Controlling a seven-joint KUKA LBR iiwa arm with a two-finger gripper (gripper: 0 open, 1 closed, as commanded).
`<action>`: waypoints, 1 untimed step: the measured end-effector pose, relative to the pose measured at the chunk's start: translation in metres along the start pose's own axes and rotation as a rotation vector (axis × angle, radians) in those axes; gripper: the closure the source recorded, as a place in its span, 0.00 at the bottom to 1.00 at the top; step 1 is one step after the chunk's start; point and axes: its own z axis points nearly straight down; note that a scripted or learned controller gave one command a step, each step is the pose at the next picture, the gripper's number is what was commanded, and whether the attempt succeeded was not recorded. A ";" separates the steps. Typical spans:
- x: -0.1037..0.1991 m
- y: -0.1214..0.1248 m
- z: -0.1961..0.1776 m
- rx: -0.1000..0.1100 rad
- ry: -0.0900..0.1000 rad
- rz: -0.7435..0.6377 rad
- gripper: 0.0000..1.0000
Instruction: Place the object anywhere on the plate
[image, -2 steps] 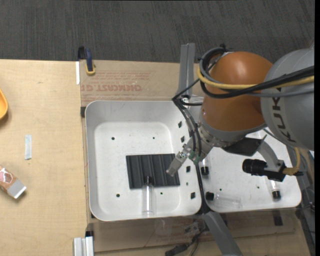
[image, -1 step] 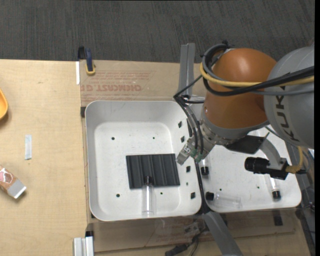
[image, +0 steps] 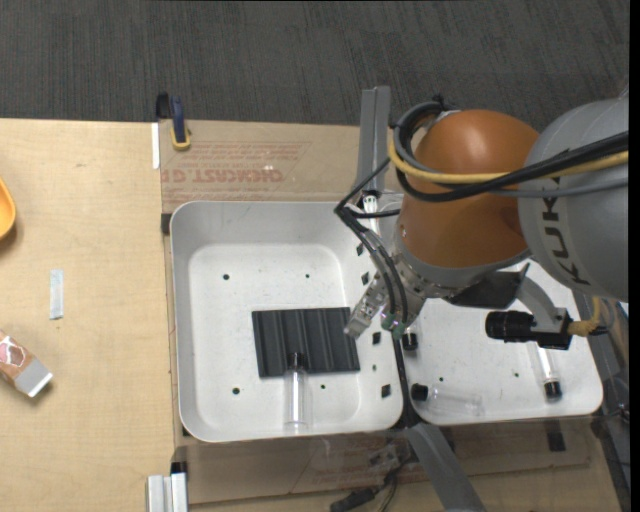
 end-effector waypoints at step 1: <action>0.023 0.034 -0.005 -0.002 -0.002 -0.182 1.00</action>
